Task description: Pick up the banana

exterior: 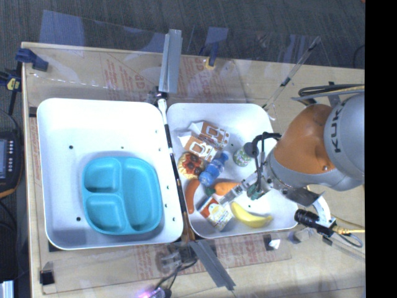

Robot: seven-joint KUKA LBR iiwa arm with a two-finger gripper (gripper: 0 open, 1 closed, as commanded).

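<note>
The yellow banana (250, 216) lies in the right white bin (232, 112), near its front right corner, curved along the front wall. My gripper (243, 191) hangs low over the bin just above and left of the banana, at the end of the grey arm with the orange band (302, 149). Its tip sits close to the banana's upper end, among the nearby items. The banana rests on the bin floor with nothing gripping it.
Crowded beside the banana are a small carton (217, 213), an orange carrot-like piece (192, 195), a blue bottle (214, 169), a green-capped jar (242, 158) and snack packets (208, 135). A blue divided tray (121, 194) lies in the left bin (62, 123).
</note>
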